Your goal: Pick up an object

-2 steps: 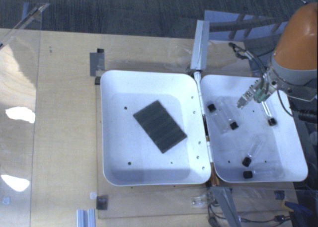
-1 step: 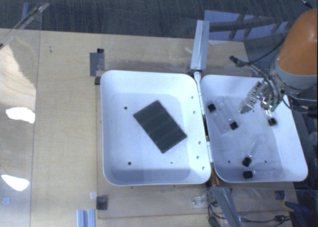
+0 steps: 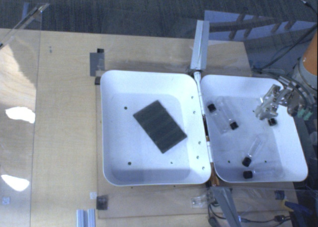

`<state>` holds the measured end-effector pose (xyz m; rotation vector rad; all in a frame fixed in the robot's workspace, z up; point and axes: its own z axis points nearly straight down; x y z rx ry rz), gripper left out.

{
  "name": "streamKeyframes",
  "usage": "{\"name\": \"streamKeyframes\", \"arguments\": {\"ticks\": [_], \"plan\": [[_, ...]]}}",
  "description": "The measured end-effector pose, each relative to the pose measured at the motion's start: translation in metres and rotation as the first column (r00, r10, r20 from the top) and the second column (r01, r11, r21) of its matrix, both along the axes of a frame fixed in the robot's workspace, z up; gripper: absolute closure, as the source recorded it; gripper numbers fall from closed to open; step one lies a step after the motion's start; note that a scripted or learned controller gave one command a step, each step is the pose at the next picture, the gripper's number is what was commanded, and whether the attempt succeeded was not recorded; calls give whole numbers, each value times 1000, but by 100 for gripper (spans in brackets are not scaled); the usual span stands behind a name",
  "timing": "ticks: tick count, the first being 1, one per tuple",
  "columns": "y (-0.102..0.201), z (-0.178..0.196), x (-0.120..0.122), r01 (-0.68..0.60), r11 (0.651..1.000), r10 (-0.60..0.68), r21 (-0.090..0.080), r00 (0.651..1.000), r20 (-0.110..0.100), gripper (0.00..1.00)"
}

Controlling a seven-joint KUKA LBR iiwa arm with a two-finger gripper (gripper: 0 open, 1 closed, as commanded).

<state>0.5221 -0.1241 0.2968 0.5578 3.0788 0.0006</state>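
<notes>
Gripper (image 3: 267,108) hangs low over the right bin (image 3: 290,174), its grip state beyond telling, the dark pad (image 3: 160,125) lying flat in the left bin (image 3: 112,169), small black-capped vials (image 3: 246,161) nearby awaiting a descent and pinch.

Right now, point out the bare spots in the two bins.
Left bin: bare floor rings the dark mat, widest along the front wall. Right bin: crowded, small black-capped clear items scattered about, gripper at the back right; its back left corner is barest.
</notes>
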Motion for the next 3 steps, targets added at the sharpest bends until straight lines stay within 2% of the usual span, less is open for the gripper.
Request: {"name": "streamKeyframes", "arguments": {"ticks": [1, 2, 3], "plan": [[-23, -61, -16, -227, 974, 227, -2, 974, -4, 100], [-13, 7, 40, -473, 881, 473, -5, 881, -1, 100], [-53, 4, 26, -668, 744, 668, -7, 744, -4, 100]]}}
